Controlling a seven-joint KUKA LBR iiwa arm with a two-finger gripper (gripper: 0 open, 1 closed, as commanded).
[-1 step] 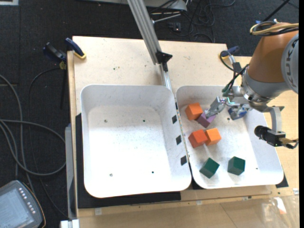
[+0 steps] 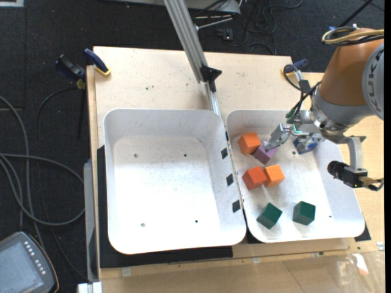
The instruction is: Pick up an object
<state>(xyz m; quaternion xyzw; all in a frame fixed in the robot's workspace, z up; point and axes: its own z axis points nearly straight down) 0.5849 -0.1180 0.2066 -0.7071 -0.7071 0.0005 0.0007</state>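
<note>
The grey arm's gripper [image 2: 273, 143] is hanging low over the right bin [image 2: 342, 215], its metal fingertips just beside a small purple block [image 2: 264, 154]; how far the fingers are parted cannot be told. The matte purple block is sitting tilted, between an orange cube [image 2: 248, 143] and two more orange cubes [image 2: 264, 176] touching side by side. Two dark green cubes [image 2: 286, 214] are lying nearer the front rim. The left bin [image 2: 116, 133] is showing smooth, speckled white plastic.
</note>
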